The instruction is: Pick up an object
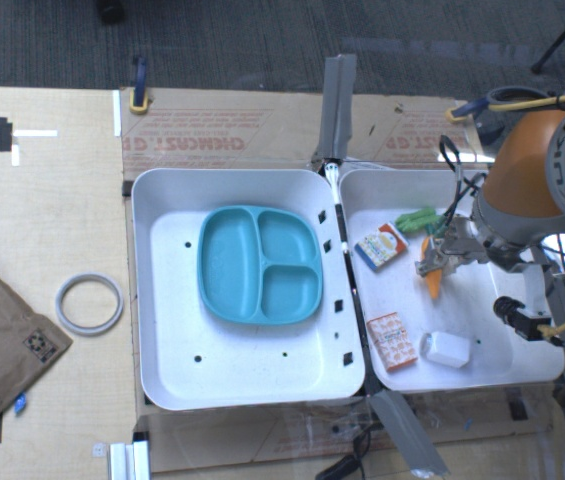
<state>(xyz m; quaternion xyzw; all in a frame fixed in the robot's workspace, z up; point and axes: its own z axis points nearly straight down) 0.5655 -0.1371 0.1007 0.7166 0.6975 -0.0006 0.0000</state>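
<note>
The gripper [440, 253] sits low in the right bin [492, 368], over the orange carrot-like piece [433, 278]; its state cannot be told. Likely target is that piece, which lies between the green item [415, 220] and the white block [446, 349]. Two small cartons [380, 247] [391, 340] lie along the bin's left side. The left bin [162, 368] carries a blue divided plate [260, 265]. A tape ring [89, 302] rests on the wooden desk [42, 218]; dark carpet lies beyond.

A dark grey carpet floor [262, 18] lies behind the pale wooden bench [42, 228], under even light.
</note>
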